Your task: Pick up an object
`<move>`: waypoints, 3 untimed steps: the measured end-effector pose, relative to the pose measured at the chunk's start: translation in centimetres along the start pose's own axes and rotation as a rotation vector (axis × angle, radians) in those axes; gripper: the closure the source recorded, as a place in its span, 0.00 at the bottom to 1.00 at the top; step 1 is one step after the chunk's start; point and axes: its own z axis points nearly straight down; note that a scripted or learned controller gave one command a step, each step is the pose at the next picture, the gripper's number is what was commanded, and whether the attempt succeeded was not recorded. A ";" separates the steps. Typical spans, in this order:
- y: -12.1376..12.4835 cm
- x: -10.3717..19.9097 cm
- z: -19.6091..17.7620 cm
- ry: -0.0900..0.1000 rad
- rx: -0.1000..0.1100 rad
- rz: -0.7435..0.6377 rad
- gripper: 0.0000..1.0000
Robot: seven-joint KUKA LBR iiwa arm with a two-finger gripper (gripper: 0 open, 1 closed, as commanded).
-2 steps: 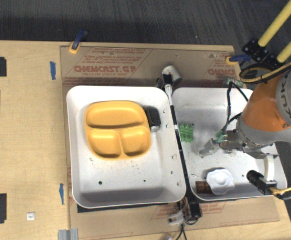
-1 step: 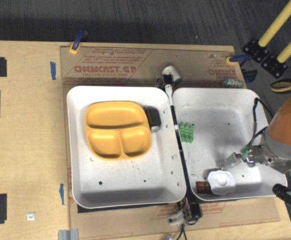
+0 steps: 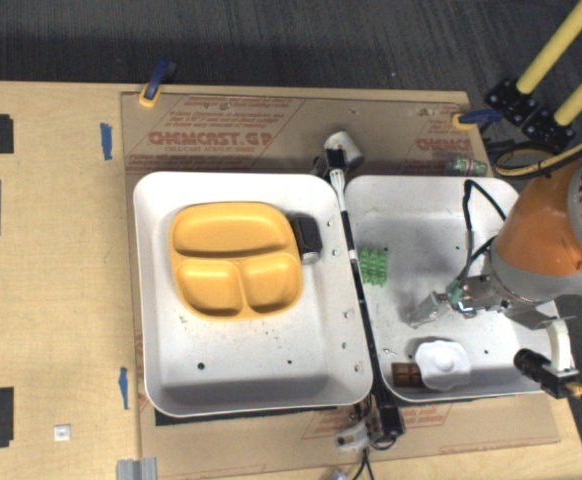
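My gripper (image 3: 421, 310) hangs low over the middle of the right bin (image 3: 411, 218), reaching in from the right under the orange-banded wrist. Nothing shows in it. A small green ridged object (image 3: 373, 265) lies to its upper left, near the bin's left wall. A white bottle-like object (image 3: 441, 361) rests just below the gripper by the front wall, with a small brown piece (image 3: 404, 373) beside it. In the left bin (image 3: 231, 358) sits a yellow divided plate (image 3: 236, 258), and a black object (image 3: 306, 236) touches its right edge.
The two bins meet along a raised rim (image 3: 356, 288) in the middle. Black cables (image 3: 476, 218) loop off the wrist over the right bin's back. Yellow poles with black clamps (image 3: 531, 93) stand at the far right corner.
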 end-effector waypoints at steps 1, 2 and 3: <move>0.1 0.1 -1.0 0.002 -0.001 0.000 1.00; 0.1 0.1 -1.0 0.002 0.000 0.000 0.00; -2.1 4.0 0.0 0.001 0.003 0.107 0.00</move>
